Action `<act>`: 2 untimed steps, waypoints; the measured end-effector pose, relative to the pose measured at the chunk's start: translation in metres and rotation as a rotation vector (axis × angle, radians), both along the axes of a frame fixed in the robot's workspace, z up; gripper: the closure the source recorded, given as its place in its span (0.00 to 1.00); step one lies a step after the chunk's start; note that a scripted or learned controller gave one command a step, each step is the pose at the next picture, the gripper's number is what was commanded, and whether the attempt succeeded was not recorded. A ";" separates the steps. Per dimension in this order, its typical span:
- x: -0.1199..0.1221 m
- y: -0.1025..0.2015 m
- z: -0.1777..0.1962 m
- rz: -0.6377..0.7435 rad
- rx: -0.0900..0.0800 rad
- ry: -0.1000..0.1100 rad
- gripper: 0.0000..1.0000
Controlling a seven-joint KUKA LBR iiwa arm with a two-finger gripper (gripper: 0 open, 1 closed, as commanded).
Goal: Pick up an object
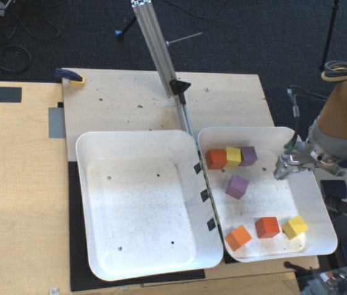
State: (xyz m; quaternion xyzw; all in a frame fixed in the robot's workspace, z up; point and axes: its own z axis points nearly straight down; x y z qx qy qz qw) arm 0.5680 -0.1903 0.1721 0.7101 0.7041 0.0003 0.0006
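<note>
The right bin (321,211) holds several small blocks. Near its far side a red block (216,159), a yellow block (233,156) and a purple block (248,156) sit in a row. A second purple block (237,186) lies alone near the middle. Along the near side are an orange block (239,236), a red block (267,227) and a yellow block (295,227). My gripper (283,168) hangs at the bin's right side, right of the purple blocks, with nothing seen between its fingers.
The left bin (93,165) lies beside the right one. A slanted aluminium post (158,48) rises from the bench behind the bins. A blue and yellow clamp (70,76) sits at the bench's far left corner.
</note>
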 end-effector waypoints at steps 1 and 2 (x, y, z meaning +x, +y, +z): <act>0.004 -0.001 0.043 0.011 0.000 -0.001 1.00; 0.004 -0.003 0.080 0.009 0.000 -0.001 1.00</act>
